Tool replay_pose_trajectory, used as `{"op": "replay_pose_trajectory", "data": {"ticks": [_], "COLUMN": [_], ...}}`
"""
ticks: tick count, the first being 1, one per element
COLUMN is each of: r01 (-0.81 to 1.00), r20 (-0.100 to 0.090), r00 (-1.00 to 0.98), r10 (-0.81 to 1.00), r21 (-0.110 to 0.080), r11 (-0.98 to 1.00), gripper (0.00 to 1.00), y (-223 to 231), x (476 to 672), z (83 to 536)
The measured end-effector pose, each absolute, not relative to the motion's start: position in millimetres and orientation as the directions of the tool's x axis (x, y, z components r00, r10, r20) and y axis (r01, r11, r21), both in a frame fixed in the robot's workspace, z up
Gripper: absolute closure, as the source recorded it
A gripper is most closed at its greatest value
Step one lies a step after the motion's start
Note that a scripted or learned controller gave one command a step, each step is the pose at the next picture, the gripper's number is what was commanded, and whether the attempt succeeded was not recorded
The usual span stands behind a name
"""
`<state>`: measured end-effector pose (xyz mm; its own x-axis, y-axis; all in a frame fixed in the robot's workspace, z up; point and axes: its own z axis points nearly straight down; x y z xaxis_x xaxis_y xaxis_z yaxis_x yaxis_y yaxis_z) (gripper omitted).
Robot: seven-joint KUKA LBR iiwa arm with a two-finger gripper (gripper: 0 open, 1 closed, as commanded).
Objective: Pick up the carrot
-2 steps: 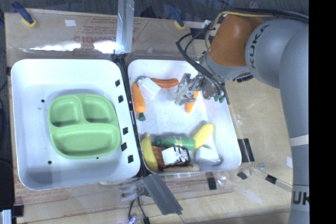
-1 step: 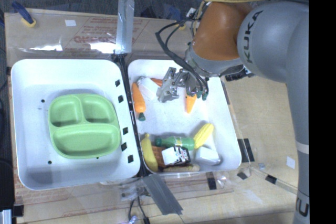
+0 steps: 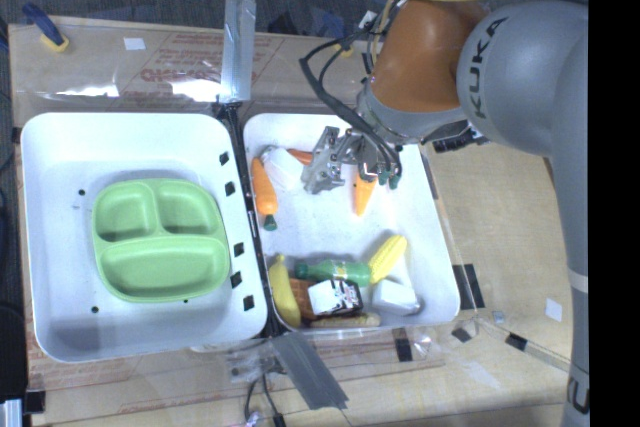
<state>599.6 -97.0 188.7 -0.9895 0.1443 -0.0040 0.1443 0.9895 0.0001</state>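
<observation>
Gripper (image 3: 345,165) low in the right bin (image 3: 432,215), near its back wall; finger state cannot be told. One carrot (image 3: 361,194) hangs or lies just at its right-lower side, touching or nearly so. A second carrot (image 3: 263,190) lies well left, along the bin's left wall. Corn (image 3: 388,257) below.

Two white bins (image 3: 40,215) are seen beside a grey arm (image 3: 545,85) banded in orange. A pale green divided plate (image 3: 158,237) is shown in one; orange carrots (image 3: 263,191), yellow corn (image 3: 388,257) and a green bottle (image 3: 335,270) in the other.
</observation>
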Motion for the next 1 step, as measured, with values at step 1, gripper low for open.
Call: {"op": "replay_pose_trajectory", "data": {"ticks": [1], "r01": [0.173], "r20": [0.002], "r00": [-0.985], "r10": [0.173], "r21": [0.003], "r11": [0.985], "gripper": [1.00], "y": [13.0], "x": [588.5], "z": [192.1]}}
